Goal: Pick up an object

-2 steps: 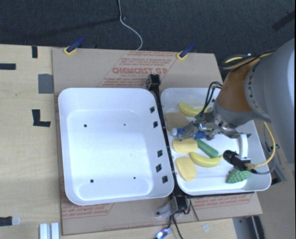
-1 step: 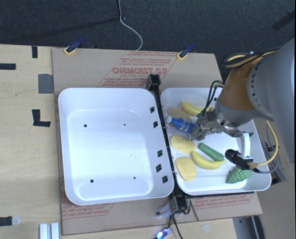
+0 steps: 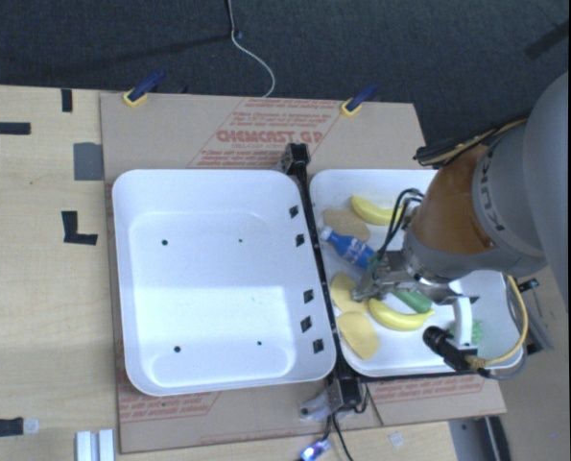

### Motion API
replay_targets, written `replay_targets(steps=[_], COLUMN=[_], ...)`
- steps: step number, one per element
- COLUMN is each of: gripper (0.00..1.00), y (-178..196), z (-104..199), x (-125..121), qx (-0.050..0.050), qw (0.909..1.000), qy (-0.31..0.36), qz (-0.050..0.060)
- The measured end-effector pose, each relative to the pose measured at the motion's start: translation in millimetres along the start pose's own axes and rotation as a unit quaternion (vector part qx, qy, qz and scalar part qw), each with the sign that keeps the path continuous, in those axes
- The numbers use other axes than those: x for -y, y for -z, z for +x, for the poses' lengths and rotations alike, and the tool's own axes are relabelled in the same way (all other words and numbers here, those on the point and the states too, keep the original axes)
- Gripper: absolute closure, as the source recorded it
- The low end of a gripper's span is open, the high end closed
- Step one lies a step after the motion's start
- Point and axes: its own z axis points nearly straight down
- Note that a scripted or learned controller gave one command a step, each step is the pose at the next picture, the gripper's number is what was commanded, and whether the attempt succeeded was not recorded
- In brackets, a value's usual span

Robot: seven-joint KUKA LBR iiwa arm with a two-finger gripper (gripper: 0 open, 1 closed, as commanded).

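The right bin (image 3: 487, 363) holds several small items. A yellow banana (image 3: 370, 208) lies near its far side, with a tan piece (image 3: 348, 227) beside it. A blue bottle (image 3: 348, 248) lies by the left wall. Another yellow banana (image 3: 397, 315) and a pale yellow rounded piece (image 3: 359, 335) sit toward the front, with a green item (image 3: 412, 301) partly under the arm. My gripper (image 3: 374, 286) is low in this bin, between the blue bottle and the front banana. The wrist hides much of the bin's right half.
The left bin (image 3: 131, 200) stands beside the right one, with a black divider strip (image 3: 307, 257) between them. Both rest on a cardboard sheet (image 3: 256, 133). A black cable (image 3: 515, 334) loops near the right bin's front corner.
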Motion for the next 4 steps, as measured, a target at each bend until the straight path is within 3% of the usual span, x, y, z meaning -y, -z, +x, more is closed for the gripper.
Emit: replay_targets(steps=[1,2,3,4], gripper=[1.00,1.00,1.00,1.00], y=[-3,247,446,280], z=[5,48,84,116], x=[-67,-90,-82,-29], qx=[-0.001,-0.001,-0.001,-0.001], qw=[1.0000,1.0000,1.0000,0.9999], qy=[0.003,0.004,0.003,0.002], qz=[0.002,-0.006,-0.007,0.013])
